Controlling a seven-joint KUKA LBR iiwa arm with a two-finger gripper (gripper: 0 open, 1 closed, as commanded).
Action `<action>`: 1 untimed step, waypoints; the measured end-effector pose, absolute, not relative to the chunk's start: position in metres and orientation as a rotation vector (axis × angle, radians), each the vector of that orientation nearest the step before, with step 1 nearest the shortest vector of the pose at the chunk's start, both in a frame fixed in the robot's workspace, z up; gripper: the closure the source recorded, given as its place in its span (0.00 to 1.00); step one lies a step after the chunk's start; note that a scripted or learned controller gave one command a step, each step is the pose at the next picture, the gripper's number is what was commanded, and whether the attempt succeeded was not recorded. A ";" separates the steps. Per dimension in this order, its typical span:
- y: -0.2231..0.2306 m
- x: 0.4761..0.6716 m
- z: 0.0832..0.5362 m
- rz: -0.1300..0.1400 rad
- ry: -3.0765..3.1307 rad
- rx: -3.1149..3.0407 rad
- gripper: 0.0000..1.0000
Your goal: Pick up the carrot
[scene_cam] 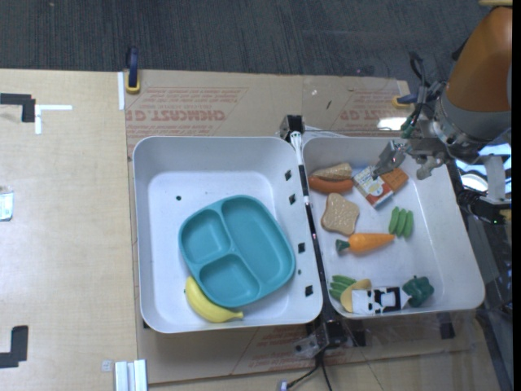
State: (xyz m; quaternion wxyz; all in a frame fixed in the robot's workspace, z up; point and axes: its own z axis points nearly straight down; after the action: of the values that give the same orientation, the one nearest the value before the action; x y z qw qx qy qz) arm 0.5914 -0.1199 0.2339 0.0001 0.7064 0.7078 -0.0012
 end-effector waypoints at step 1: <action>-0.123 0.517 0.100 0.003 2.249 2.196 0.00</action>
State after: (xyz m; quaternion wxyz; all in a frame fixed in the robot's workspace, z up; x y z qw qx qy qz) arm 0.5173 -0.1227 0.1002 -0.0007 0.6987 0.7154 0.0011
